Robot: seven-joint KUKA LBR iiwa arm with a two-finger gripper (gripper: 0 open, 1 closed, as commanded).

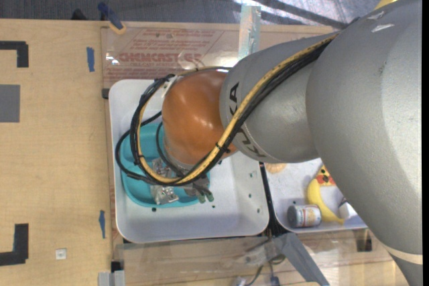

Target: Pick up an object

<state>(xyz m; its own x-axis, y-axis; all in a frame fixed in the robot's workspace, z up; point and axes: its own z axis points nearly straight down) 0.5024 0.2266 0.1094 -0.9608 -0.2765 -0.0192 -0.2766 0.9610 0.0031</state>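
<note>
The grey arm (335, 97) is reaching in from the right and is crossing over the right bin (295, 228) toward the left bin (201, 228); its orange band (191, 117) is sitting above the middle of the left bin, and black and yellow cables (144, 144) are looping around the wrist; below the band the gripper (164, 192) is pointing down into the left bin, over a teal object (134, 187) that is lying near the bin's left wall; the metal parts of the gripper are overlapping the teal object in the view, but whether they are touching it cannot be told, and the wrist and cables are hiding the fingers, so it cannot be told whether they are wide, narrow or closed on anything.

In the right bin, 3 things are showing below the arm; a yellow banana-shaped object (318, 201) is lying near the bin's front; a small can (303, 215) with a red and white label is lying on its side just beside the yellow object, touching or nearly touching it; a pale orange object (276, 167) is peeking out from under the arm near the divide between the 2 bins.

The 2 bins are standing side by side on a light wooden bench (53, 164); blue tape marks (90, 58) and black corner marks (17, 53) are showing on the bench to the left of the bins.
</note>
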